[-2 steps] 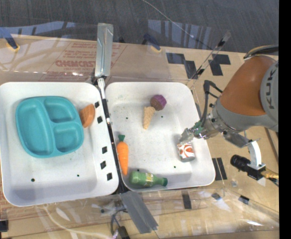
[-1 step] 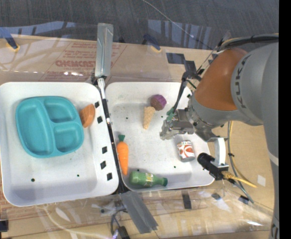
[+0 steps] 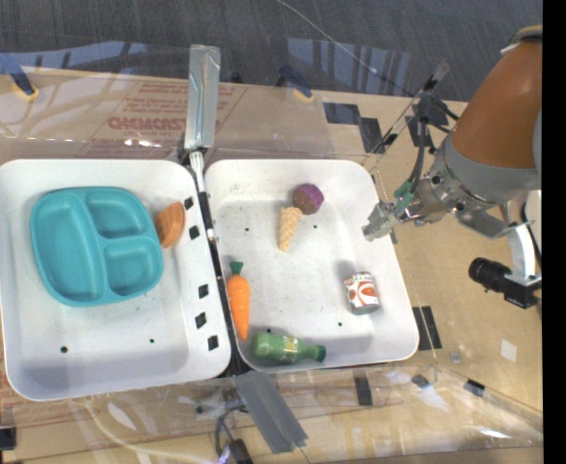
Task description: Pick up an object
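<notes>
The right bin holds an ice-cream cone with a purple scoop, an orange carrot, a green bottle lying on its side, and a small red-and-white can. My gripper hovers over the right rim of that bin, above and to the right of the can. Nothing shows between its fingers. The arm's orange band sits at the far right.
The left bin carries a teal divided plate and an orange-brown bread-like piece at its right wall. A metal strip stands behind the seam between the bins. Tape marks dot the bench.
</notes>
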`<state>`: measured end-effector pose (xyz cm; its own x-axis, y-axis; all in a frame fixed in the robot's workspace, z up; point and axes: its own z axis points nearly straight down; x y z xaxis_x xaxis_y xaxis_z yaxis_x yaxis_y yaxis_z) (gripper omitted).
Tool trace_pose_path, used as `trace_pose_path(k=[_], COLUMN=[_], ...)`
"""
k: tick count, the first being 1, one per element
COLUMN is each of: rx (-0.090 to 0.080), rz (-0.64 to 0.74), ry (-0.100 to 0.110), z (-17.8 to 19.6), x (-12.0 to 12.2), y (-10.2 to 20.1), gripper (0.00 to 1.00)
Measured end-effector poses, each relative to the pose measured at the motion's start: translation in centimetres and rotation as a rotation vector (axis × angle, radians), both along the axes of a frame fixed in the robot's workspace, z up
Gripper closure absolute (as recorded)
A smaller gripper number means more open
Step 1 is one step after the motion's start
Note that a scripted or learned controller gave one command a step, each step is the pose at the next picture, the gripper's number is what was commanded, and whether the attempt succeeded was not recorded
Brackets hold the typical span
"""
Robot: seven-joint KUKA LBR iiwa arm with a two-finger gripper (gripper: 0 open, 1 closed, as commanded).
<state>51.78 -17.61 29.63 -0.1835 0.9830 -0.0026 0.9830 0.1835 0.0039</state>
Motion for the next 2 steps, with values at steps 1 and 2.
trace_pose_path(k=[1, 2], rx=[0.003, 0.005], rz=[-0.109, -0.423], ry=[0.011, 0.011], z=[-8.3, -14.7], x=[-2.8, -4.2], y=[-3.5, -0.8], gripper=[1.0, 1.0])
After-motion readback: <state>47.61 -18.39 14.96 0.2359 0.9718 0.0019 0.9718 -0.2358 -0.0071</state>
